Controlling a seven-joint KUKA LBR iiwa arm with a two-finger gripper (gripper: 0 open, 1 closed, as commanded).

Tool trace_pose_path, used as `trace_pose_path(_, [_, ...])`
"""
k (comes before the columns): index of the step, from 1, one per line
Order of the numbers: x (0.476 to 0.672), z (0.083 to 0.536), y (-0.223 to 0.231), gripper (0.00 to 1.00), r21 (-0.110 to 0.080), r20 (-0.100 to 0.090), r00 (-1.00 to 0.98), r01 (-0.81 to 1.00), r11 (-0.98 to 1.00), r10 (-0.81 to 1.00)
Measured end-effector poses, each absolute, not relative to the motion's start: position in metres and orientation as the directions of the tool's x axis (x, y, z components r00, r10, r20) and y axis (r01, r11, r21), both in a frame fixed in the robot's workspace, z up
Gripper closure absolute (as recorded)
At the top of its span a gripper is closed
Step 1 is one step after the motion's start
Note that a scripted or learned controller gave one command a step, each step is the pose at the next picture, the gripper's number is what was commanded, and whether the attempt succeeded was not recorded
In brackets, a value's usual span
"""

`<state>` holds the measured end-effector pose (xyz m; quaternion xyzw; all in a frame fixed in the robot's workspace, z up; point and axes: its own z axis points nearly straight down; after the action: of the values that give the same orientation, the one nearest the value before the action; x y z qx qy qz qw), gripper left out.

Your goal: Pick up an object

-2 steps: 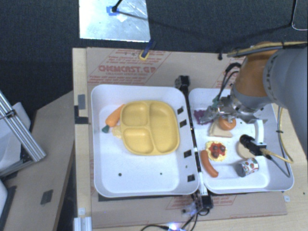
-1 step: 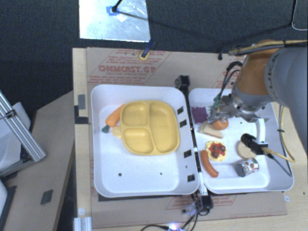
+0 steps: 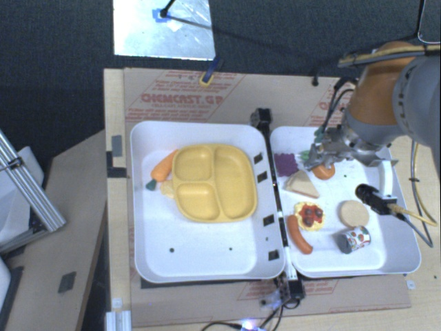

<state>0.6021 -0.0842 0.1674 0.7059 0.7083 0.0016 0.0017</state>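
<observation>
**Tool low over the right bin**

While the tin can point(image 3: 353, 239) lies nearest, at about 5 o'clock in the right bin point(image 3: 400, 257), a sausage point(image 3: 299, 234) and a small pizza point(image 3: 310, 215) lie to its 9 o'clock. Farther, a round cracker point(image 3: 354, 214) and a cheese wedge point(image 3: 301, 183). At 12 o'clock the tool point(image 3: 321, 158) is over an orange piece point(image 3: 324, 172); its opening I cannot tell. The left bin point(image 3: 148, 254) carries a yellow tray point(image 3: 210, 183) and a carrot point(image 3: 164, 165).
</observation>
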Motion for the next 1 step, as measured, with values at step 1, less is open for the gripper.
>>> trace_pose_path(1, [0.6034, 0.2209, -0.0841, 1.0, 0.005, 0.0, -0.004, 1.0, 0.004, 1.0])
